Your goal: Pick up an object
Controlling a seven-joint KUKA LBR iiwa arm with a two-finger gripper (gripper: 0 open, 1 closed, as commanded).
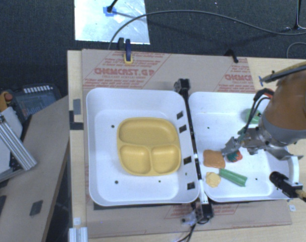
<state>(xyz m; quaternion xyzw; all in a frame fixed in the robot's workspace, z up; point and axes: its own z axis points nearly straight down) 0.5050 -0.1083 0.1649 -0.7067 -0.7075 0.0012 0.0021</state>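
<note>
Lying low in the right bin [213, 102], a cluster of small toys waited: an orange piece [213, 159], a yellow bit [212, 179], a green stick [233, 177] and a red-and-green piece [235, 156]. The gripper [233, 147] hovered just over that last one; whether its claw was wide or narrow could not be told. A clean pick probably called for centring on one toy, clear of its neighbours. The yellow tray [145, 146] sat in the left bin [100, 135].
</note>
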